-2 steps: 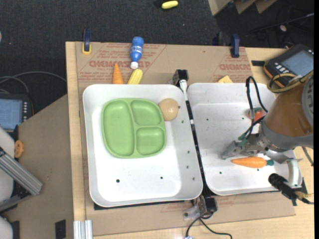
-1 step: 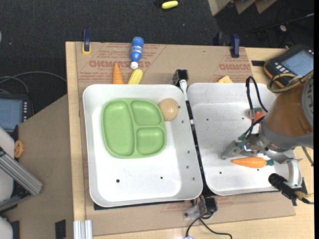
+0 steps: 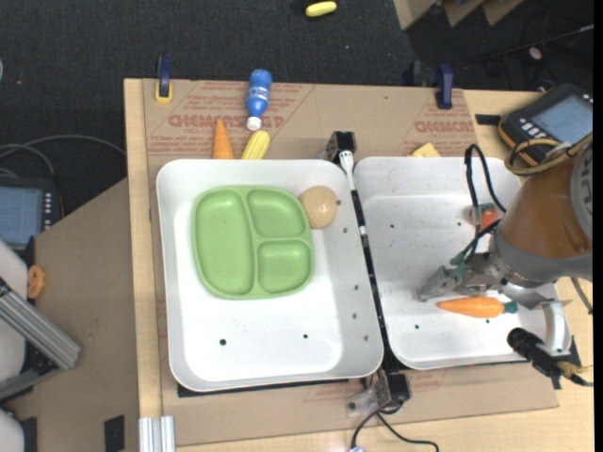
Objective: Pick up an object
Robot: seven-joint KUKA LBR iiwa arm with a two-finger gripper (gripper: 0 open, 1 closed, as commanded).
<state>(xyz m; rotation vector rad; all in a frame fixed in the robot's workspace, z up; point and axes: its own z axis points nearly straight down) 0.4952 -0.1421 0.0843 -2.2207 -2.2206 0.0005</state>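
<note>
Counter (image 3: 283, 111): a tan board seen from above at a slant, carrying two shallow white bins side by side.
Left bin (image 3: 268, 342): holds a green divided plate and a small round item.
Right bin (image 3: 415, 224): holds an orange carrot near its front right corner.
Arm (image 3: 556, 224): grey with an orange band, reaching in from the right over the right bin.
Green plate (image 3: 252, 241): three compartments, lying flat in the back half of the left bin.
Gripper (image 3: 450, 285): low over the right bin, just above the carrot; fingers (image 3: 435, 290) point left, and whether they are spread or closed cannot be told.
Carrot (image 3: 469, 306): lying flat, tip to the left, just beside the gripper; nothing shows it gripped.
Round item (image 3: 319, 205): beige, touching the plate's back right edge.
Behind the bins: a blue and white bottle (image 3: 258, 97), a yellow piece (image 3: 255, 145) and an orange piece (image 3: 221, 142).
</note>
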